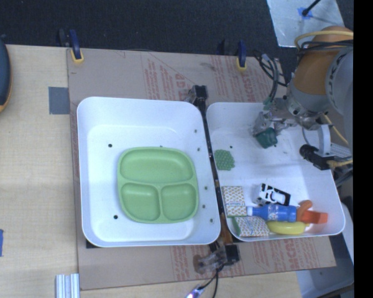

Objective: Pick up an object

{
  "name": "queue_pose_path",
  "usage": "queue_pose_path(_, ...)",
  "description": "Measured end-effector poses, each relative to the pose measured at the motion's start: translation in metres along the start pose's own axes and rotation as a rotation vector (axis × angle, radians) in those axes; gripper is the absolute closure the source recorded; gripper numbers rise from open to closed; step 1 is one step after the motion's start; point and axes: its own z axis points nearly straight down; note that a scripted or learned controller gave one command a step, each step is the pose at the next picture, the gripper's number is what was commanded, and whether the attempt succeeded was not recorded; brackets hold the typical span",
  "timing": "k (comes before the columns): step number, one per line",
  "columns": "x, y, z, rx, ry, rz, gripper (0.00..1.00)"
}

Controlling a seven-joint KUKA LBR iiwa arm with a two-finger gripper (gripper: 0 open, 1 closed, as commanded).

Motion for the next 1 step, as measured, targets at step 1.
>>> queue_pose_path(1,0.0785,-0.0168,-0.0954,-0.009,0.004,-0.001,1.00)
